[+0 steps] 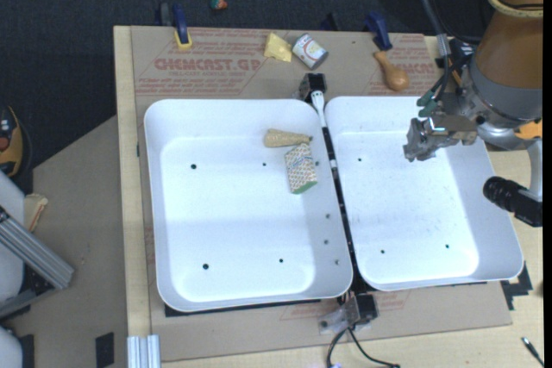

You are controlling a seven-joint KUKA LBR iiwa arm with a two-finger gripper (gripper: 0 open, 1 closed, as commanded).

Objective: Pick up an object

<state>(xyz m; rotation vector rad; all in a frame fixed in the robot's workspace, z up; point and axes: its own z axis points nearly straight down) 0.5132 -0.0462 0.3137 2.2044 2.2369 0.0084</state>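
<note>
A: Where are the pickable things?

B: Both lie in the left white plastic bin (172,211), near its right wall: a tan, stubby stick-like piece (286,138) and, touching it below, a small patterned green-white packet (300,167).

A: And the two-finger gripper (421,148)?

B: Over the right white bin (483,263), by its far edge, holding nothing; whether it is spread or closed, I cannot tell.

A: Handling?

B: The packet looks light and soft; I'd pinch across its narrow width.

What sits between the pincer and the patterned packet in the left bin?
In the camera view, bare right bin floor and the two bins' touching rims separate the pincer from the packet.
</note>
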